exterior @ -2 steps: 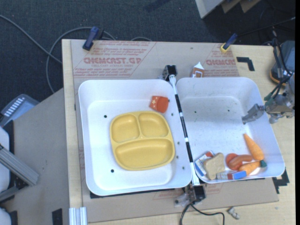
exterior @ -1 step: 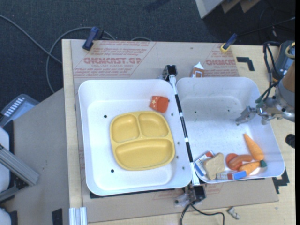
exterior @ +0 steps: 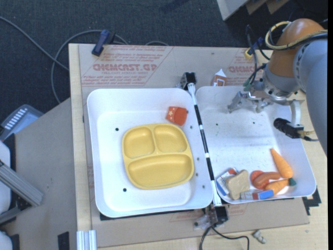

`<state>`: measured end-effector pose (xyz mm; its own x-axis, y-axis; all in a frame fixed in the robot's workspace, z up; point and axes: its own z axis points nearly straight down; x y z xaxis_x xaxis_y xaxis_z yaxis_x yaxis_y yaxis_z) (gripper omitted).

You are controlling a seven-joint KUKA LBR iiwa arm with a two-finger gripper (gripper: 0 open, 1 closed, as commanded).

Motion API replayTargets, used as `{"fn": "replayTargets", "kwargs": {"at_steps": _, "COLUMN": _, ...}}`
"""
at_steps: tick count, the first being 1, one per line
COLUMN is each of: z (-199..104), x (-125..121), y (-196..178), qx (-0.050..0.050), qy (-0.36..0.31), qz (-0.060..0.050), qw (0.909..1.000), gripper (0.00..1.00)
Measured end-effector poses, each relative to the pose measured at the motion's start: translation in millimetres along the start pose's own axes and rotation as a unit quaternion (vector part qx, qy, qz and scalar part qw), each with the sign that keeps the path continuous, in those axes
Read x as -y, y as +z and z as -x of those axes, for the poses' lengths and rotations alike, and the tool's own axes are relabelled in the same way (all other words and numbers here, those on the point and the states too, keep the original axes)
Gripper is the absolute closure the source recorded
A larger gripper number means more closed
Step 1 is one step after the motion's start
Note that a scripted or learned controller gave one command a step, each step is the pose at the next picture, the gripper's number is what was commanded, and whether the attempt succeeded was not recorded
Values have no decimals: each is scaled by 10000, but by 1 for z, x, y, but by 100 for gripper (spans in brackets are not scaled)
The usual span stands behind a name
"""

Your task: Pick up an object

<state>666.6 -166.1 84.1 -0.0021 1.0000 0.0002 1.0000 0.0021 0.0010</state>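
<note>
The gripper hovers over the right bin's far end, fingers seemingly spread, gripping nothing. The carrot lies apart among toy food at the near edge.

Two white bins, left and right, of smooth, faintly glossy plastic; right one's floor speckled with dark grit. Yellow divided plate of matt, smooth plastic. Bench top like brown paper-faced board, printed in red, matt. Carrots and sausage of shiny toy plastic; bread slice duller, grainy-looking. Arm shell grey, smooth, satin; orange band glossy. Gripper of bare grey metal. Floor carpet dark, rough
</note>
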Motion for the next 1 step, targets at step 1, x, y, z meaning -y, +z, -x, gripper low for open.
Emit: {"fn": "replayTargets", "kwargs": {"at_steps": 1, "z": 1, "x": -1, "y": -12, "qx": 21, "qy": -3, "qz": 25, "qw": 10000, "gripper": 100}}
